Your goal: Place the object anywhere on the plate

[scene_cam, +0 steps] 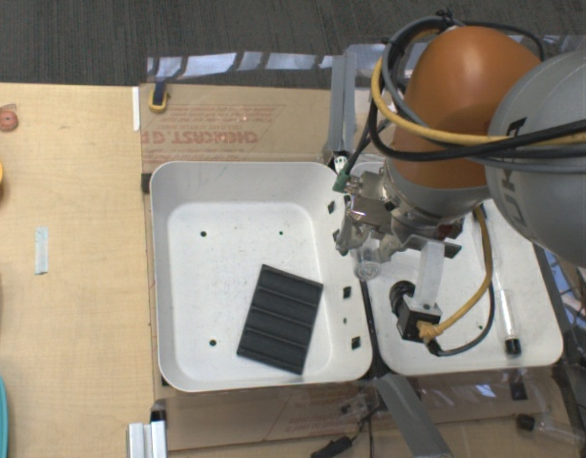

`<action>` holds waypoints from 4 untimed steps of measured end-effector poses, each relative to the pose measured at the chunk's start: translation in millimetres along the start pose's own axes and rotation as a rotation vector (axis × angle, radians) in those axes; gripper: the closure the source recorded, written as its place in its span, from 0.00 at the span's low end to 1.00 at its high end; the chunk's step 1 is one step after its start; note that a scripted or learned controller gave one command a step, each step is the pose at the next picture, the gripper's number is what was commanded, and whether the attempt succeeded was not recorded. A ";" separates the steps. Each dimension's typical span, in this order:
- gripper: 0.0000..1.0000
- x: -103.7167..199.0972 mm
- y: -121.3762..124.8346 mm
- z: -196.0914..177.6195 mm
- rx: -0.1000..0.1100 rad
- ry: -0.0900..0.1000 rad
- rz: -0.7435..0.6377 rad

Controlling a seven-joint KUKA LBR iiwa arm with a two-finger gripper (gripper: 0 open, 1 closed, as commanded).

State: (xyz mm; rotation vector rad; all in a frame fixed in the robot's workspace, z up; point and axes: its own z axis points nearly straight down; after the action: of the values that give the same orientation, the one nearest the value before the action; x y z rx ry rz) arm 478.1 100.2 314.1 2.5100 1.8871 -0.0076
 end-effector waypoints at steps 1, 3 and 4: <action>1.00 28.2 -9.3 90.9 0.003 0.000 -0.185; 1.00 9.9 -4.3 173.8 0.004 0.001 -0.129; 1.00 0.0 15.0 2.8 0.000 0.000 -0.253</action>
State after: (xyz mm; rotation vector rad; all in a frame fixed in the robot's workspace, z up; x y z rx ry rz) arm 492.5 96.0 311.3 2.2531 2.1889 -0.0076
